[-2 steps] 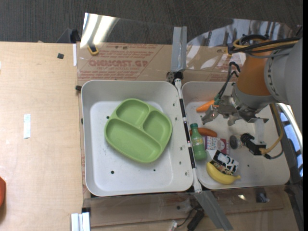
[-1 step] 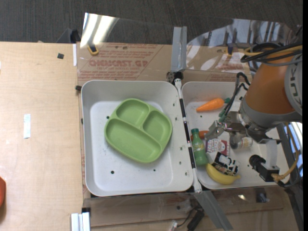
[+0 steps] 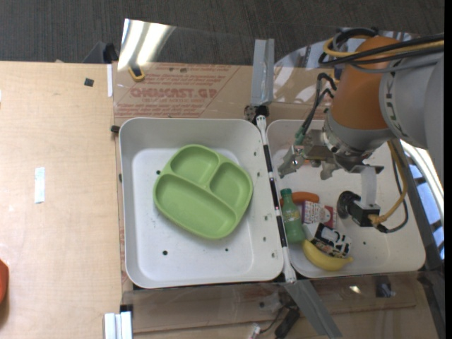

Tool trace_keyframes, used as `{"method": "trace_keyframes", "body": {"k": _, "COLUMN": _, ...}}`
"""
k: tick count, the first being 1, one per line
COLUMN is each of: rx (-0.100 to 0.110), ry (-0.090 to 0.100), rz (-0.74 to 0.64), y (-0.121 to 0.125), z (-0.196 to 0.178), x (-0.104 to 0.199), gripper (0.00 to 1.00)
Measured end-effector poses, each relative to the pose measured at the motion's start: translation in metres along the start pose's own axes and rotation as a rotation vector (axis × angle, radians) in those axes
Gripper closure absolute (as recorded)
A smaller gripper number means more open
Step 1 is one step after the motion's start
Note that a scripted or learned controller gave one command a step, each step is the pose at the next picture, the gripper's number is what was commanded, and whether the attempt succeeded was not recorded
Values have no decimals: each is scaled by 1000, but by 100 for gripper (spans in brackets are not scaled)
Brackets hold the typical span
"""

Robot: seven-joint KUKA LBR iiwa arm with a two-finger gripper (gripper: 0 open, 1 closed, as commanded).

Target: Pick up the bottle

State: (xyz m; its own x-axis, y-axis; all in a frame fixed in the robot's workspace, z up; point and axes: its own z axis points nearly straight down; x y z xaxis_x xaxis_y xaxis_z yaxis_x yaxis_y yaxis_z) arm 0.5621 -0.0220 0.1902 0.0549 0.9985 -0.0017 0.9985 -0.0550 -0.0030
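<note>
Over the right bin hangs the gripper, carried by the grey and orange arm that reaches in from the right. It sits above the far half of the bin, a little beyond and to the right of the bottle, and apart from it. The bottle, green with a red cap, lies in the near left part of this bin, close along the wall shared with the left bin, cap pointing far. I judge that the arm is placed for a descent but would need to shift left and nearer before closing on the bottle. The wall leaves little room on that side.

Just right of the bottle lie an orange stick-like thing and a small black and white packet, with a banana near the bottle's base. That crowding may also hamper a grasp. The left bin holds a green divided plate, well apart from the bottle and likely of no concern.

Whether the gripper is released or clenched I cannot tell, because the wrist's bulk covers it from above. Nothing can be seen held in it. The bottle's label is too small to read. The robot's own fittings cover part of the things beside the bottle, and the arm is cut off at the right edge.
</note>
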Motion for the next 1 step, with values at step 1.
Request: {"method": "trace_keyframes", "body": {"k": 1, "rx": 0, "ry": -1, "rz": 129, "y": 99, "z": 0, "x": -41, "gripper": 0}}
